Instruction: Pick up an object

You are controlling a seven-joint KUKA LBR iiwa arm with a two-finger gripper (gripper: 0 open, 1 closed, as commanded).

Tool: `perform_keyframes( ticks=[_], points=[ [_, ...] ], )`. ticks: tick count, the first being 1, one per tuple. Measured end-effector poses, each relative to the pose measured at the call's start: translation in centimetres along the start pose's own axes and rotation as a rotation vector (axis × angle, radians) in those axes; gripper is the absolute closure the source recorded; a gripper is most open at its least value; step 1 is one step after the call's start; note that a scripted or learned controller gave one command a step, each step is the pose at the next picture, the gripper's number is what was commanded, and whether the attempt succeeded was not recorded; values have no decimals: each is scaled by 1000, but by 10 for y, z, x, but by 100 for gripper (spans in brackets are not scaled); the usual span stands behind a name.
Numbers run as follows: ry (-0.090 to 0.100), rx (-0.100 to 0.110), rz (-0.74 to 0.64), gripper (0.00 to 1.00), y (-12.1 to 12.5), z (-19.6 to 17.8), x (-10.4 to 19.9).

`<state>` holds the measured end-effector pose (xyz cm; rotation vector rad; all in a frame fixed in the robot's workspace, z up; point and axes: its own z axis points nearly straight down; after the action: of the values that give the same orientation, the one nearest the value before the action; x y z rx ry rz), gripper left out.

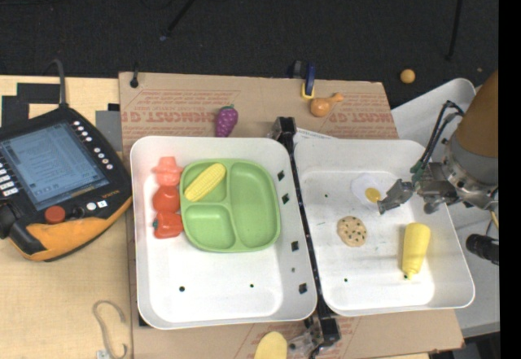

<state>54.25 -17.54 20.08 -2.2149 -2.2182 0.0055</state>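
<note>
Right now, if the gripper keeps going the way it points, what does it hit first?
The gripper points left and slightly down, toward the fried egg just ahead of its tips. It would likely meet that first, though depth is unclear from this slant; the cookie lies lower, off that line.

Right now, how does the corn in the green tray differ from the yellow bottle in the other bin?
The corn lies in a compartment of the green tray in the left bin; the yellow bottle lies straight on the floor of the right bin. The corn slants across the view, while the bottle runs nearly up and down. The corn looks ridged, the bottle smooth. Both are yellow and lie on their sides.
</note>
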Motion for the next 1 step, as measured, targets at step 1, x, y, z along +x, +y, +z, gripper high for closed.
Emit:
perform_keyframes(
  ticks=[1],
  points=[
    [0,-1,0,0,0,44,0]
  ],
)
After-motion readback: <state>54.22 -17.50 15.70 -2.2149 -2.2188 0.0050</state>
